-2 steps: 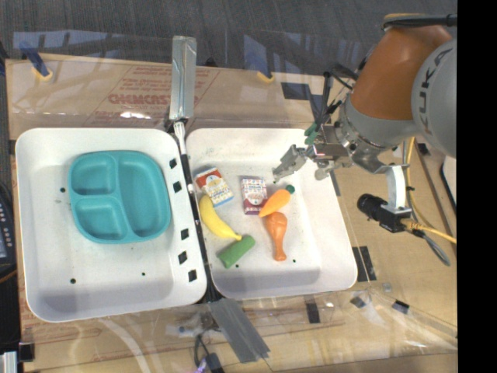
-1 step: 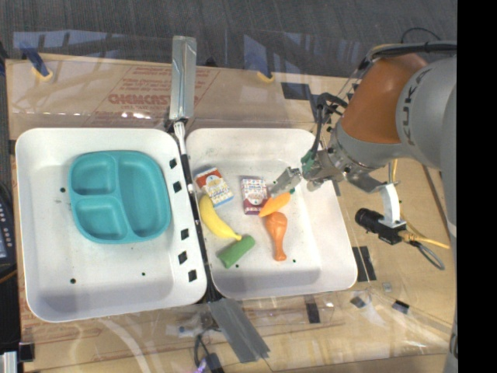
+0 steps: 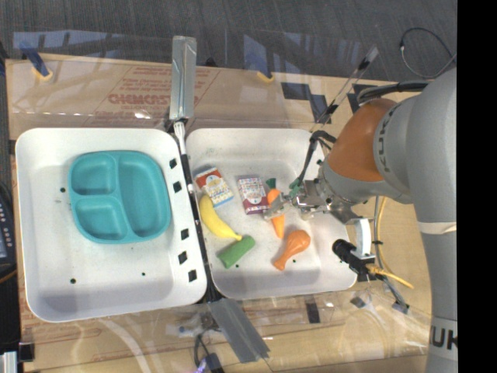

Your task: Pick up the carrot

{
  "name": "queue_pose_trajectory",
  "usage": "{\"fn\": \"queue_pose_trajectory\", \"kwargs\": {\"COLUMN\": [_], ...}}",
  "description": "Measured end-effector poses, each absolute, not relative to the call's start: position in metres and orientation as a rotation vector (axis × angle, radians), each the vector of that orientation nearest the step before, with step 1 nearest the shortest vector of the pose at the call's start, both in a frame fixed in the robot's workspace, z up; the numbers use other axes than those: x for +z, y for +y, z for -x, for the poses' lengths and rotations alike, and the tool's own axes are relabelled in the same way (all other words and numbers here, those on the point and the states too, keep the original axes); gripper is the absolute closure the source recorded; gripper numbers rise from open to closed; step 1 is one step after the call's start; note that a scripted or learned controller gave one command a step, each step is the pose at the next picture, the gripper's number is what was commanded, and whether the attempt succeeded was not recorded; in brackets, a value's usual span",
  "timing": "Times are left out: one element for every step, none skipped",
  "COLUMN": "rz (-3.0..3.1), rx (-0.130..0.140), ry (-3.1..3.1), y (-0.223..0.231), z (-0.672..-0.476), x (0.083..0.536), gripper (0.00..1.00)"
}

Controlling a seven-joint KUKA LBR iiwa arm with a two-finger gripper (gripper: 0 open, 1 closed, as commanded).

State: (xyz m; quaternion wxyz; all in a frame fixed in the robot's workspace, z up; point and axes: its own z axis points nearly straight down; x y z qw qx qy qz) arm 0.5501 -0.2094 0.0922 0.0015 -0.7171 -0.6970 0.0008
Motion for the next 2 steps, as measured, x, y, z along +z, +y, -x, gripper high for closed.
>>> {"fn": "queue_pose_trajectory", "kwargs": {"rz": [2.246,1.949], "rx": [0.007,0.003], "ry": [-2.19,-2.46], "y": [-0.21,-0.148], "z": [-0.55,-0.584], "x": [0.102,0.204], "gripper": [1.0,1.0]}}
